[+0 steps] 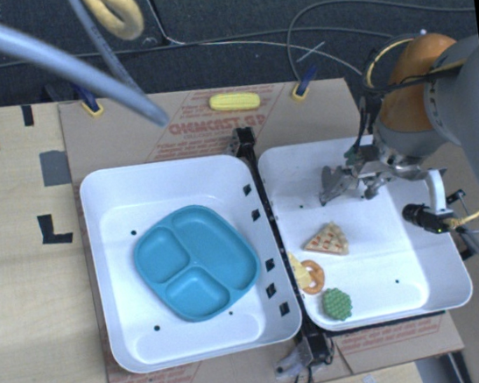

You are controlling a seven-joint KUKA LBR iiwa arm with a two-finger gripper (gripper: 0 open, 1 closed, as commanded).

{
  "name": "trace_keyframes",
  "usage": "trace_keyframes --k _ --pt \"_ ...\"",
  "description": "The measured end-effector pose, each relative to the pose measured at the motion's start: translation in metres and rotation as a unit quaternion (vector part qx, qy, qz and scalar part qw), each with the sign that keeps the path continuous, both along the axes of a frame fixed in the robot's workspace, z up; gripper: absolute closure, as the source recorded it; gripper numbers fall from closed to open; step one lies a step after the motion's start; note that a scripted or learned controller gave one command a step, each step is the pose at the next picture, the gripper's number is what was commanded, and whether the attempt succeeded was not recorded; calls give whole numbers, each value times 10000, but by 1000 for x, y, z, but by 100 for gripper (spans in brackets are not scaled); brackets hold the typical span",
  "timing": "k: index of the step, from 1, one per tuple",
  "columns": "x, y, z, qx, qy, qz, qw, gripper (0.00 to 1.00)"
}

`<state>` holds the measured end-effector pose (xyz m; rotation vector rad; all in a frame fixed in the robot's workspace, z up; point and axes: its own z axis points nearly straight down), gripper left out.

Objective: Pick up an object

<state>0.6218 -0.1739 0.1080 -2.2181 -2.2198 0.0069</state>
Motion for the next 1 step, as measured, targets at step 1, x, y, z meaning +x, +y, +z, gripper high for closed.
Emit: trace_keyframes --k 1 --pt "0 1 -24 -8 -26 7 10000 0"
